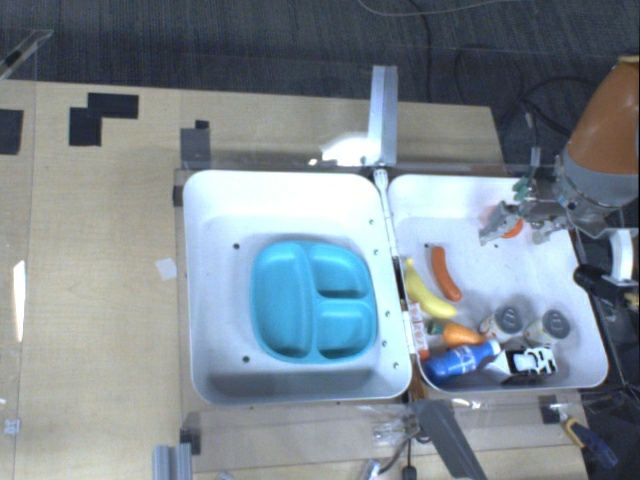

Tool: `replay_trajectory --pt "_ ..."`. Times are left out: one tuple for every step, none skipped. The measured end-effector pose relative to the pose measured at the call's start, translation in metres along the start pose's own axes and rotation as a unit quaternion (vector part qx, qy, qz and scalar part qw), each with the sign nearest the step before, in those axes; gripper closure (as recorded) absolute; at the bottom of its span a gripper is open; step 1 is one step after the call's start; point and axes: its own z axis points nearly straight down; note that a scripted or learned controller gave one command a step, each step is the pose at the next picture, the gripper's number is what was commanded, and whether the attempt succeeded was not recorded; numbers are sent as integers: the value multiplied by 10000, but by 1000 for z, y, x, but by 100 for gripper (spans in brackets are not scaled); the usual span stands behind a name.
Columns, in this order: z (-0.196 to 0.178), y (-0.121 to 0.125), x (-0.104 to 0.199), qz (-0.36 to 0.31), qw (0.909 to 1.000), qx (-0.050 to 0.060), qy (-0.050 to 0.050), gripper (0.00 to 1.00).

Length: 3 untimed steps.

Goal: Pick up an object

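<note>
Blue bottle (460, 360) at right bin (470, 208) front edge — gripper (512, 223) above, clamping small orange obj (512, 229).

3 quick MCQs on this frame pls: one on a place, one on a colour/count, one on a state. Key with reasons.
1. The blue divided plastic tray lies in:
A. left bin
B. right bin
C. on the bench

2. The long curved banana toy is:
A. green
B. yellow
C. purple

3. The blue bottle with a white cap is:
A. standing upright
B. lying on its side
C. resting on the tray

Key:
1 A: blue divided plastic tray sits in the left white bin.
2 B: banana toy is yellow.
3 B: blue bottle lies flat in the right white bin.
</note>
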Motion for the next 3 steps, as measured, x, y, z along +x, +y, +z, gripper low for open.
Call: replay_trajectory --pt "101 8 66 -512 9987 -28 -3 0" --pt "88 10 68 -514 9987 -61 7 100" --pt "5 13 139 -873 9962 -16 2 100"
